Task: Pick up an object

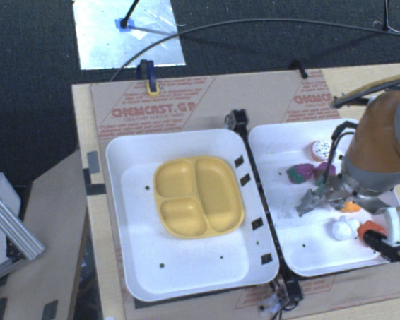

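Observation:
My gripper (pixel 306 205) hangs low over the middle of the right bin (pixel 287 246), pointing left, with the grey and orange arm behind it on the right. A purple and green toy (pixel 300 173) lies just beyond the gripper, apart from it. Farther back rests a round white piece with pink dots (pixel 320 150). A white lump (pixel 341 230) sits toward the bin's front, with a small orange piece (pixel 351 207) behind it and a red-orange piece (pixel 370 229) to its right. Nothing shows in the gripper.
The left bin (pixel 140 268) holds a yellow divided plate (pixel 196 195) at its middle. A black ridge with clips (pixel 255 192) separates the two bins. Cardboard (pixel 179 101) lies under both bins.

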`<state>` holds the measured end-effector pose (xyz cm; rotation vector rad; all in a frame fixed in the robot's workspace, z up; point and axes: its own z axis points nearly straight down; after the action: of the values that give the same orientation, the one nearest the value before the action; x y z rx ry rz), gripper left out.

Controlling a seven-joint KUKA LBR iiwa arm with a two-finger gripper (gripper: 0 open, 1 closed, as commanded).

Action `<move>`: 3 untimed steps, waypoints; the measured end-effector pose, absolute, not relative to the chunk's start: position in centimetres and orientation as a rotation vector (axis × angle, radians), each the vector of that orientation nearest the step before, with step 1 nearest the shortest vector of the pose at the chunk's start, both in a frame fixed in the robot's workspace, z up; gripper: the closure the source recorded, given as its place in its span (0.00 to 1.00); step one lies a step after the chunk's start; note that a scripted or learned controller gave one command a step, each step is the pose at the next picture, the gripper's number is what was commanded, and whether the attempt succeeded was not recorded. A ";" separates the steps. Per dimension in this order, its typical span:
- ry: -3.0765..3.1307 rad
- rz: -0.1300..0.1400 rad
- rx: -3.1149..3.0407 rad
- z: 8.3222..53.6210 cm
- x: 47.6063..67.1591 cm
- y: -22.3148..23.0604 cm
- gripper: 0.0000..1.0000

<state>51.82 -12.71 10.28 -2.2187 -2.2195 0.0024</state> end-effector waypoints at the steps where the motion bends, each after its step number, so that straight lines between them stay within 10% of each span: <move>1: -2.223 -0.002 -2.223 11.7 52.0 -12.7 1.00; 3: -2.231 -0.007 -2.222 23.0 50.9 -13.0 1.00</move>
<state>50.90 -13.02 22.96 -2.2221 -2.2314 -0.0074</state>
